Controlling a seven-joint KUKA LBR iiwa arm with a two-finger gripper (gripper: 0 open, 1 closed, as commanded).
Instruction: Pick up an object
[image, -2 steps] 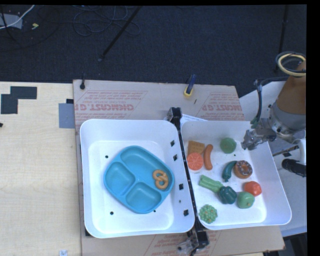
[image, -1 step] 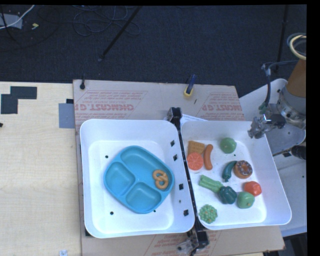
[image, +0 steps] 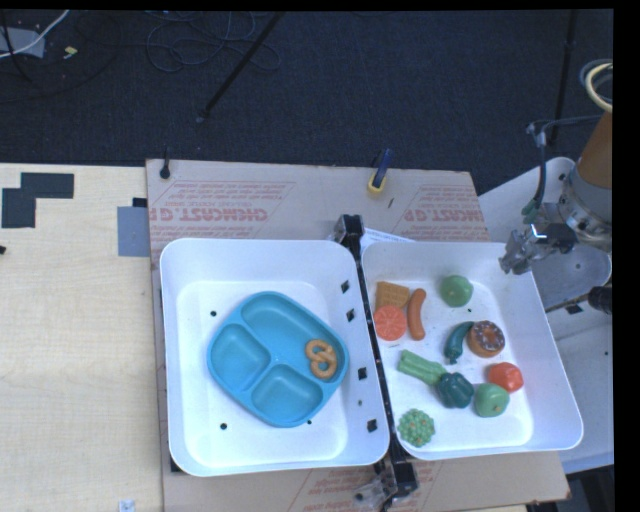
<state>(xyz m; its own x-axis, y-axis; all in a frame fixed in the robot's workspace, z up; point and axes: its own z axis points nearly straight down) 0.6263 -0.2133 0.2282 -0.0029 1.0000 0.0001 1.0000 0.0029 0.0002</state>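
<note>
Nearest the camera, at the near edge of the right bin (image: 560, 400), sits a bumpy green ball (image: 417, 428). Just beyond it, a broccoli piece (image: 438, 377) lies slanted, its dark head touching a green apple (image: 490, 400), and a red tomato (image: 506, 376) sits just beside that apple on the far side. Farther in, a chocolate doughnut with sprinkles (image: 487, 338) rests against a dark green pepper (image: 458, 341). A second green apple (image: 456, 290) stands toward the far wall. On the bin's left side, a sausage (image: 416, 313) lies lengthwise beside an orange slice (image: 389, 322), with a tan waffle (image: 392, 296) just behind the slice.

Left bin (image: 190, 300), touching the right one along a shared edge: a blue divided plate (image: 250, 360) lies tilted diagonally, and a pretzel (image: 321, 357) rests on its right part, over the ridge between compartments.

Both bins sit on a brown cardboard sheet (image: 260, 205) on the pale wood counter (image: 70, 340). A blue-and-yellow clamp (image: 379, 172) grips the cardboard's far edge.

Tool (image: 520, 250) hangs at the far right corner of the right bin, over the rim, well apart from every piece of food. Nothing is seen in it; whether it is open or closed, cannot tell from this angle. Arm's orange band (image: 597, 150) shows at the right edge.
</note>
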